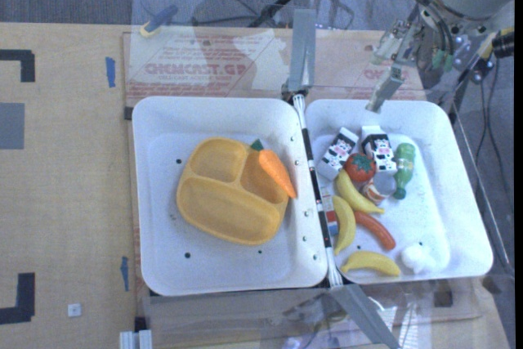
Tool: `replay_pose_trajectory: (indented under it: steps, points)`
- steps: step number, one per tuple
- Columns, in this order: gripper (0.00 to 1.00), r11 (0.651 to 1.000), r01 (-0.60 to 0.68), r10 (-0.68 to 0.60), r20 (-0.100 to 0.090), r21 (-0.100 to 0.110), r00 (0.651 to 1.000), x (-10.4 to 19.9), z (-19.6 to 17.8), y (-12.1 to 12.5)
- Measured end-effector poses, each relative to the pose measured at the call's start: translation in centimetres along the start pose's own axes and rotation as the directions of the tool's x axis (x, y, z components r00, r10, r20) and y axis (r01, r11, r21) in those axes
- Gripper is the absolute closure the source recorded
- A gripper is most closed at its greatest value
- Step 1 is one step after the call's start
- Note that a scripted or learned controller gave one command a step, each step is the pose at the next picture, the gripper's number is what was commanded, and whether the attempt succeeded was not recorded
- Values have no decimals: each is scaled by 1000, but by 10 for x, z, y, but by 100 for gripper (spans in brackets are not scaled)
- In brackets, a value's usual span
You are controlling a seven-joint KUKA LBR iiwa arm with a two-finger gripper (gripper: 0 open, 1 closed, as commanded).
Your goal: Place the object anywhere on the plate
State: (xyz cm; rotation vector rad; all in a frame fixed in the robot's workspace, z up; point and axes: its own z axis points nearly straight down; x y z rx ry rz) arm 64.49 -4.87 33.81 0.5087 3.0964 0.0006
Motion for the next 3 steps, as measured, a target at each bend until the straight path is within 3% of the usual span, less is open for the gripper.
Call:
replay_pose_trajectory:
  steps: [1,2,3]
  points:
    - [100,1000,1,-1,10,-2,1000,-1,-12,1]
    - [0,1000,1,-1,10,-2,1000,-1,-12,1]
    - [0,988,157,-157,8,-1,988,-8,-25,-2]
